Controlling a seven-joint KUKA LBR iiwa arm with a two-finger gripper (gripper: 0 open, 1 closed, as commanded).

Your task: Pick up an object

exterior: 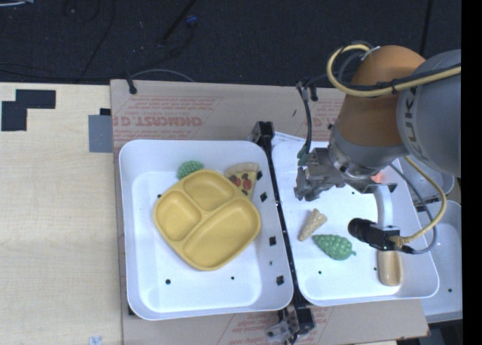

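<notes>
Gripper (307,187) hovers low in the right bin (422,287), jaws' state I cannot tell, the cone (312,224) just below it — approach step, next a short drop onto it.

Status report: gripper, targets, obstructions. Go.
Gripper low in right bin, holding nothing visible. Cone and green toy just below it. Nothing between.

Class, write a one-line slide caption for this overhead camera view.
Gripper hovers above toy cone and green grapes in the right bin.
</notes>
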